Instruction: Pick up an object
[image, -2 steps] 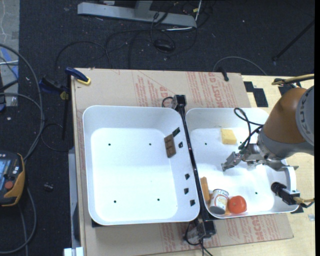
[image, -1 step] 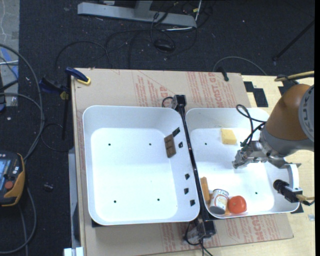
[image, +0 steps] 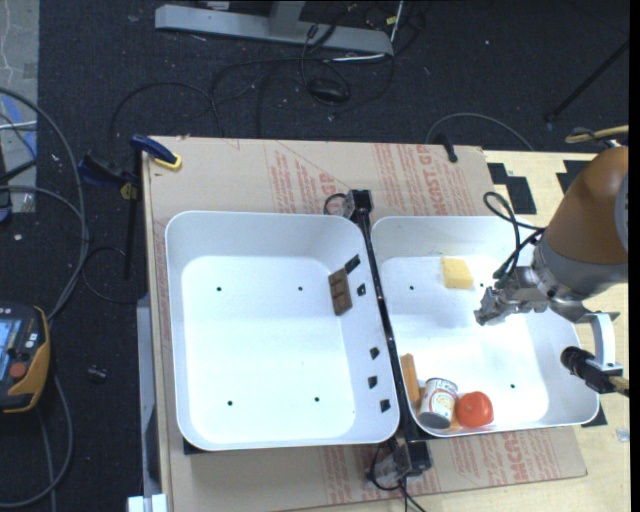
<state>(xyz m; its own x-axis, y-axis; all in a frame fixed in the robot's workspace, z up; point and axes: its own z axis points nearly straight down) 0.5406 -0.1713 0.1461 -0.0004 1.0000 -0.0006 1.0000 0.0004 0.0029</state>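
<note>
While the grey arm with its orange band reaches in from the right, its gripper hangs over the right shallow white bin with nothing visible between its tips

How far the gripper stands open cannot be told at this size; just up and to its left a pale yellow sponge-like block lies apart from it on the bin's floor, and in the bin's near left corner a small round tin with a printed label touches a red-orange tomato-shaped ball, with a slim orange stick along the wall beside them; the left shallow white bin holds a dark brown chocolate-bar-like piece close to its right wall, and both bins sit side by side on the cardboard-covered bench
</note>
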